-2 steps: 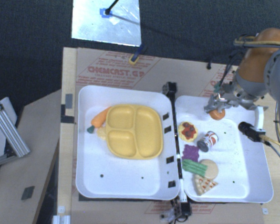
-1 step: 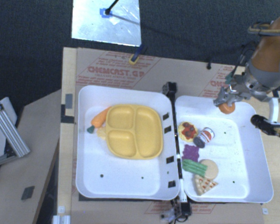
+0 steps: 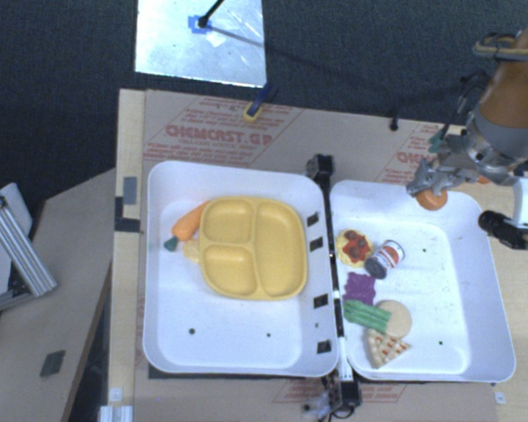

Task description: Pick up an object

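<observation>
1. Orange toy piece [image 3: 432, 199]: in the camera view it sits at about one o'clock of the right bin [image 3: 475, 292], right at the far rim, directly beneath the gripper [image 3: 431, 183]. It looks small, rounded and smooth; I judge it light, hard plastic and apt to slip or roll out of a pinch, so a grip across its widest middle would serve best.
2. Whether the gripper is wide, narrow or closed on the piece cannot be told; its tip and the orange piece overlap, and no clear hold shows.
3. At the bin's centre, toward nine o'clock, lie a red-topped toy [image 3: 355, 247], a small can [image 3: 386, 258] tipped on its side, a purple piece [image 3: 360, 287], a green piece [image 3: 365, 314], a round cookie [image 3: 394, 318] and a waffle wedge [image 3: 386, 349], clustered and partly touching.
4. The left bin [image 3: 161, 334] holds a yellow divided plate [image 3: 248, 247], with a toy carrot [image 3: 189, 220] at its ten o'clock edge.
</observation>
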You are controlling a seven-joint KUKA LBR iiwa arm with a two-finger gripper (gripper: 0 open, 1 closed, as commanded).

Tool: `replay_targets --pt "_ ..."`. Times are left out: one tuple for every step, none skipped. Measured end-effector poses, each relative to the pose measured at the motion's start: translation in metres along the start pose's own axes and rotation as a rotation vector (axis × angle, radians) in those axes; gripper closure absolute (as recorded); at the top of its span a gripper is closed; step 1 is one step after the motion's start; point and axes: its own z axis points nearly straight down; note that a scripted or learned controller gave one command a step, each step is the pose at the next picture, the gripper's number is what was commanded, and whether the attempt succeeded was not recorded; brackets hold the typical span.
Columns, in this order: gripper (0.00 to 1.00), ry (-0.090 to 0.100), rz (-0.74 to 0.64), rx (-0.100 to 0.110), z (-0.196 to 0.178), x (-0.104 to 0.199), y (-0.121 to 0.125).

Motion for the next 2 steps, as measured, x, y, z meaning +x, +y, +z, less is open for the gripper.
replay_targets --pt "1.00 0.002 -0.003 0.004 0.004 0.039 -0.034" --pt "1.00 0.002 -0.005 0.005 0.006 0.086 -0.049"
